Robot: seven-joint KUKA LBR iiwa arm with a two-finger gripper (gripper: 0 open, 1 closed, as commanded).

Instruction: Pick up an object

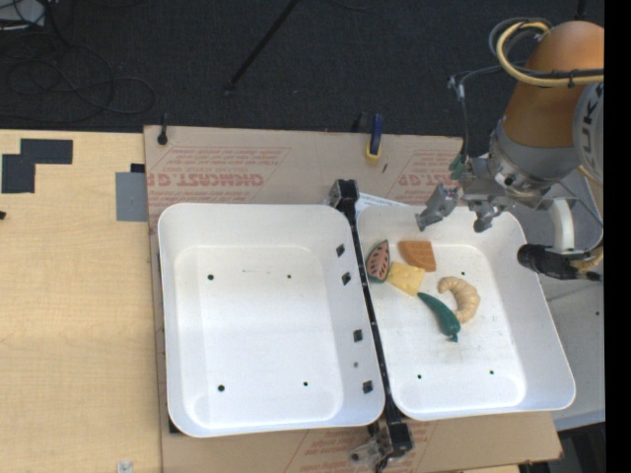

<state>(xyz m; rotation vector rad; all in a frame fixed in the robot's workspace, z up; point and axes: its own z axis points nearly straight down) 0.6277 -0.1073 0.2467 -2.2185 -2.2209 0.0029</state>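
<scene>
While several small items lie clustered in the right-hand shallow white plastic bin (532, 377), none of them is gripped. Taking that bin as the landmark: a flat orange wedge-shaped piece (417, 255) sits in its upper left part, with a pale yellow block (405, 279) just below it and a reddish-brown watermelon-like slice (379, 261) against its left wall. Toward its middle lies a curled tan shrimp-shaped toy (462, 297), touching a dark teal pepper-like piece (440, 315) that slants down from the block. Over the bin's upper rim hangs the end effector (460, 214), its two fingers spread apart with nothing between them, clear of all the items. Left of the bin, sharing a dividing wall, is the second shallow white bin (187, 382); both rest on a brown cardboard sheet (256, 166) on the table (69, 313).
</scene>
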